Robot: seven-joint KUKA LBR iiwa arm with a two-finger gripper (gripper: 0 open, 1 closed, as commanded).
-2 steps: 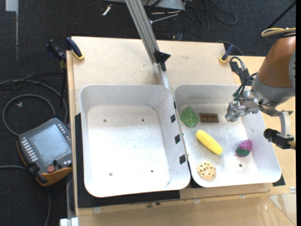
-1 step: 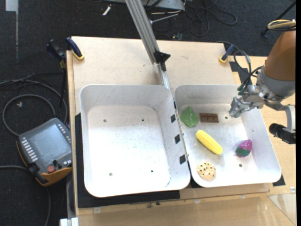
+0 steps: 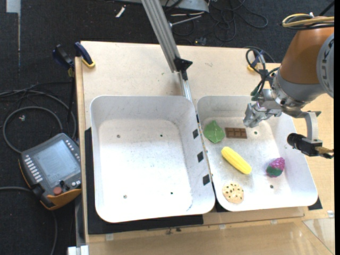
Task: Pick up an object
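A: Bins, two of them, shallow and white, sit side by side on a pale bench [image 3: 138, 68] that we look down on at a slant. What do we find in them?

B: In the right bin [image 3: 297, 193] we count five small things. A green leaf-shaped piece [image 3: 214, 132] lies near the bin's left wall, and just to its right is a flat brown chocolate bar [image 3: 236, 133]. Below those, near the middle, a yellow corn cob [image 3: 236, 160] lies on a diagonal. A round cookie [image 3: 232, 193] with dark specks rests near the front edge, and a purple piece with green on it [image 3: 275, 167], perhaps grapes, sits toward the right side. All five lie apart from one another. The left bin [image 3: 106, 110] shows us its speckled white floor.

A: And where is the arm?

B: It reaches in from the right, grey with an orange band. We see the gripper [image 3: 252, 117] over the far part of the right bin, just up and to the right of the chocolate bar. Nothing shows between the fingers; whether they are spread or closed we cannot tell from this angle.

A: Anything else around the bench?

B: A slanted metal bar [image 3: 162, 28] runs down from the top toward the seam between the bins. On the dark floor to the left lies a grey and orange handheld control pendant [image 3: 51, 169], with cables near it.
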